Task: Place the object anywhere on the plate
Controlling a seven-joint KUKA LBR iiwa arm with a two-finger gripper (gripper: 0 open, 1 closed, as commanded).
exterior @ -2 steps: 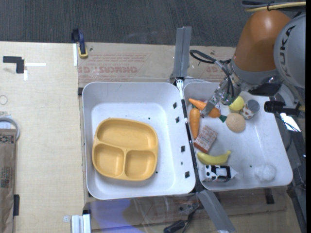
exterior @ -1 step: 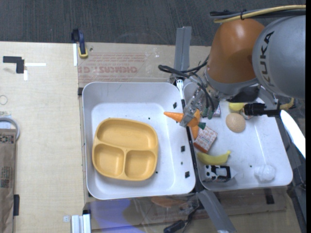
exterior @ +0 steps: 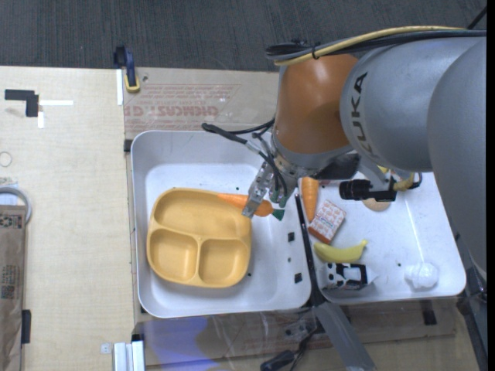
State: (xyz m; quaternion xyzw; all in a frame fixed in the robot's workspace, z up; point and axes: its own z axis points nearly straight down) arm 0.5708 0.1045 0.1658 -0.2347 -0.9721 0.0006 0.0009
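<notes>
A yellow three-compartment plate (exterior: 199,238) lies in the left bin. An orange carrot-shaped object (exterior: 241,201) rests at the plate's upper right rim, its right end by the gripper. My gripper (exterior: 258,202) hangs over that end, its fingers (exterior: 254,205) pointing down and left around the carrot's thick end. The grey arm with its orange band reaches in from the upper right and covers the bin divider's top.
In the right bin lie a second carrot (exterior: 309,196), a small printed packet (exterior: 327,220), a banana (exterior: 340,249), a black-and-white item (exterior: 346,275) and a white lump (exterior: 422,275). A cardboard sheet (exterior: 193,103) sits behind the left bin (exterior: 147,176).
</notes>
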